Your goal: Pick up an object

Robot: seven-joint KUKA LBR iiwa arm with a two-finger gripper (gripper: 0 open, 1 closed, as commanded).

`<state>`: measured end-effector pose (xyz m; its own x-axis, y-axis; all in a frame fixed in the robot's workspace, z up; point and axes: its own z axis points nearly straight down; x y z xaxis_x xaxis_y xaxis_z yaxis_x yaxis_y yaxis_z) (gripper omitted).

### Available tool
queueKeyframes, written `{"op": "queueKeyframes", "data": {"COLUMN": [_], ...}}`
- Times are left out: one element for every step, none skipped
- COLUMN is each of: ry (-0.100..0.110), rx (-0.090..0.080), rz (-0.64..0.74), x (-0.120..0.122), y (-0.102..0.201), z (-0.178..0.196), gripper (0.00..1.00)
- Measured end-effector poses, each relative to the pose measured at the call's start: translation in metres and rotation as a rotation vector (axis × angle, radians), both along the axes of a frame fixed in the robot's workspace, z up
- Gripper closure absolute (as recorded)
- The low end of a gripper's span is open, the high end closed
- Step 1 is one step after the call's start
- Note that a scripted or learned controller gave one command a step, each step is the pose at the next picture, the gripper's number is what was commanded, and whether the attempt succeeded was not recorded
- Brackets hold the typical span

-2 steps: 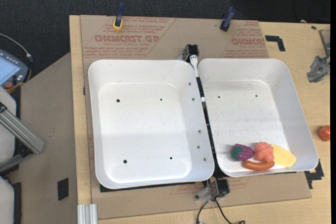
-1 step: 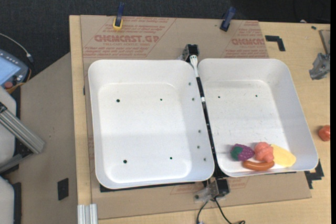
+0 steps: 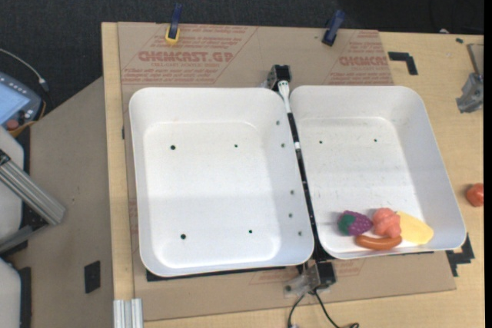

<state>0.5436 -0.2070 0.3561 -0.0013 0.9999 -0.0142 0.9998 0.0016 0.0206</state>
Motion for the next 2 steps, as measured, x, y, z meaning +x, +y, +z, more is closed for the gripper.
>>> {"op": "queueKeyframes", "data": {"ry": [0.025,0.016], "rx": [0.015,0.011], "rz": [-0.002,-0.002], "x": [0.019,0.02], "y": [-0.017,-0.017], "z": [-0.049,-0.034], "gripper": [1.0,1.0]}}
